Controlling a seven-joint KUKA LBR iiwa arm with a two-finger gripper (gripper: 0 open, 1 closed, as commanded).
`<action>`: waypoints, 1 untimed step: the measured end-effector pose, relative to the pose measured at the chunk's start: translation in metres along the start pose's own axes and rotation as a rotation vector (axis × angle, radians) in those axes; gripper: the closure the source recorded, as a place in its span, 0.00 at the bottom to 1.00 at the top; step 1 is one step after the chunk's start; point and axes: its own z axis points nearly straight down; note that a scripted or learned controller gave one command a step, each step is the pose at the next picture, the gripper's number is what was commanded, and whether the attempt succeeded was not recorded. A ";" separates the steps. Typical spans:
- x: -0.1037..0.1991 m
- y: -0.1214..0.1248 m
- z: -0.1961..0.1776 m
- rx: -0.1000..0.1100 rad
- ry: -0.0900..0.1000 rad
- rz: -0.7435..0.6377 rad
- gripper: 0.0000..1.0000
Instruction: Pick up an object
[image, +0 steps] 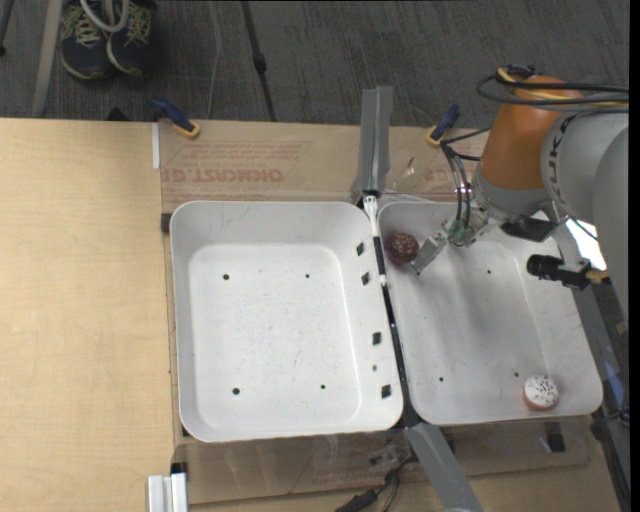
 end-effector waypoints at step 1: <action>0.041 -0.093 0.001 -0.001 0.001 -0.027 0.00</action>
